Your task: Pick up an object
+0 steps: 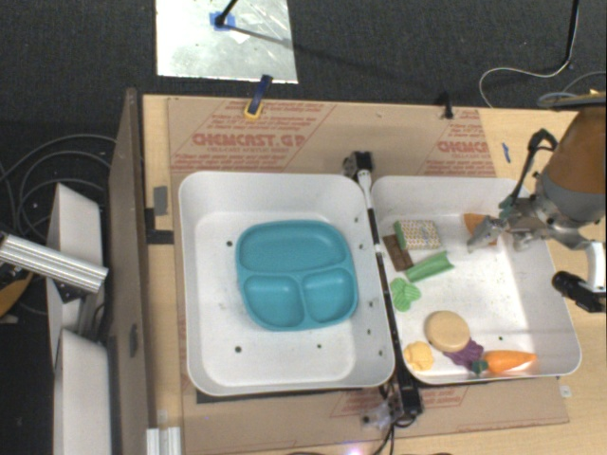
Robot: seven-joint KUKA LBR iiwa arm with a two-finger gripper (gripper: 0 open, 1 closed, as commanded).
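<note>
Gripper (493, 232) low over right bin (555, 325), beside orange piece (474, 222). Fingers open or shut: cannot tell. Blue plate (296, 274) in left bin (211, 216).

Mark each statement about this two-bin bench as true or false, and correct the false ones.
1. The blue divided plate lies in the left bin. True.
2. The carrot lies in the left bin. False: it lies in the right bin, near its front edge.
3. The claw is over the right bin's far side. True.
4. The round tan biscuit rests on the blue plate. False: it lies in the right bin, next to the yellow piece.
5. The green stick lies in the right bin. True.
</note>
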